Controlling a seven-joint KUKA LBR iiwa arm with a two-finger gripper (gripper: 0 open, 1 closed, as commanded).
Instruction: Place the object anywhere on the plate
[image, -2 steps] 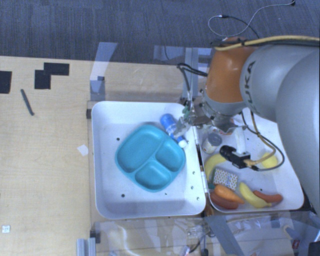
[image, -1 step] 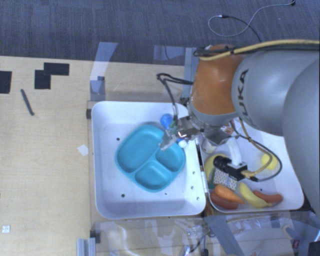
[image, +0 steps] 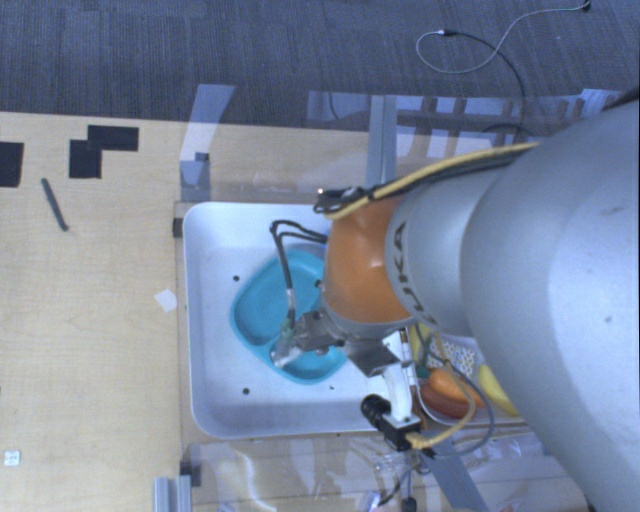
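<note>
Can't tell how the fingers (image: 283, 350) are set, the wrist hides most of them. They sit low over the lower right part of the plate (image: 262, 305), a teal one lying in the left bin (image: 205, 330). The object isn't clear enough for me to call its long axis. Off to the right of the fingers, something orange (image: 450, 388) and something yellow (image: 495, 390) sit in the other bin, half behind the arm (image: 520, 270). The desk (image: 90, 330) spreads left.
</note>
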